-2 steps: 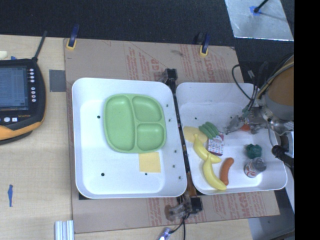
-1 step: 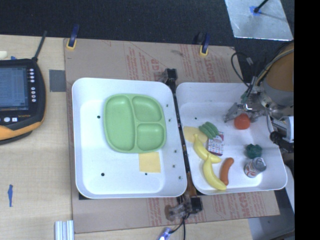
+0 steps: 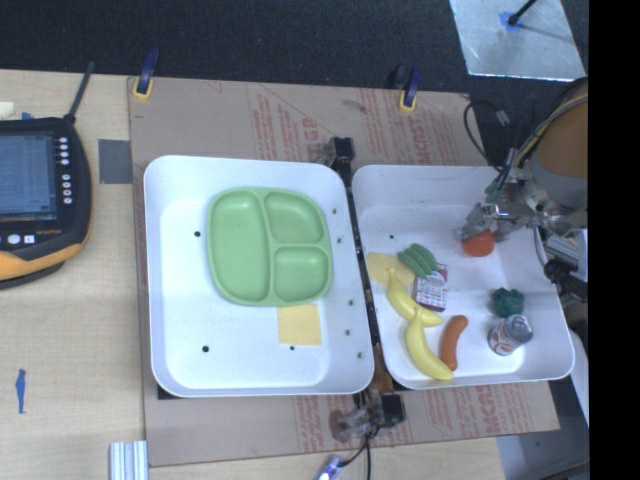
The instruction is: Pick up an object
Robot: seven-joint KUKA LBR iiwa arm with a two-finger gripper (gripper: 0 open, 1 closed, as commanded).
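Two fingers (image 3: 484, 226) sit just above a small red object (image 3: 479, 245); I cannot tell their spread.

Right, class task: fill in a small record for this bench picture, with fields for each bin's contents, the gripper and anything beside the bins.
left bin: green divided plate, yellow square
right bin: banana, sausage, green pickle-like toy, small packet, dark green toy, can, red toy
gripper: over right bin's far right, just above the red toy; grasp unclear
outside bins: tablet controller at left of bench
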